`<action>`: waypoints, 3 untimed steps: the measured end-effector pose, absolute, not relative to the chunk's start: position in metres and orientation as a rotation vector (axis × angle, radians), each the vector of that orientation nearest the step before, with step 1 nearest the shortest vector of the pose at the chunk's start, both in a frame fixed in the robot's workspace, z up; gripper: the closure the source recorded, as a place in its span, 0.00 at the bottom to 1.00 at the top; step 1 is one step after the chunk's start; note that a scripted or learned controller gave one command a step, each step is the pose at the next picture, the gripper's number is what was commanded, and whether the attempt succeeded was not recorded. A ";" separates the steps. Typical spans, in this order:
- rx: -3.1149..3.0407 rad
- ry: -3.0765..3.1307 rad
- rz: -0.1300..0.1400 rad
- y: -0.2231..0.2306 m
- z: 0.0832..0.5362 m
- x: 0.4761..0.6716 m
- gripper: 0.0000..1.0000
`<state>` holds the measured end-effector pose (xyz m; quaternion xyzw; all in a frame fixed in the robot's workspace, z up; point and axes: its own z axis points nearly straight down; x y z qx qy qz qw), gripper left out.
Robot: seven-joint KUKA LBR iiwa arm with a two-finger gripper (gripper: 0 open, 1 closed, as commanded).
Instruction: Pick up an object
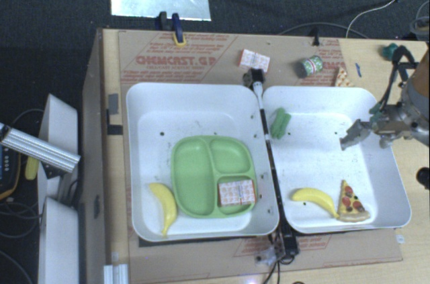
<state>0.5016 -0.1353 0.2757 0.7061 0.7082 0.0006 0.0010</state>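
Note:
The right bin (383,175) holds a green oblong piece (279,123) by the divider, a yellow banana (314,198) near the front, and a pizza slice (351,202) just right of that banana. In the left bin (144,142) a green divided plate (205,172) carries a small red-and-white packet (236,193), and a second banana (164,206) lies beside the plate's left rim. My gripper (366,133) hangs over the right bin's right side, above and behind the pizza slice, with nothing visibly in it.
Behind the bins, on the cardboard sheet, sit a small green can (311,66), a red-and-white packet (254,60) and a blue clamp (177,26). Cables run along the arm at the right edge. A metal bar (37,147) lies left of the bench.

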 end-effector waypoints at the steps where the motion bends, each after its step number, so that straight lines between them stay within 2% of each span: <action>1: 2.221 2.226 -0.002 -0.089 0.115 0.523 0.00; 2: 2.217 2.223 0.000 -0.138 0.084 0.602 0.00; 3: 2.214 2.223 0.003 -0.191 0.089 0.669 0.00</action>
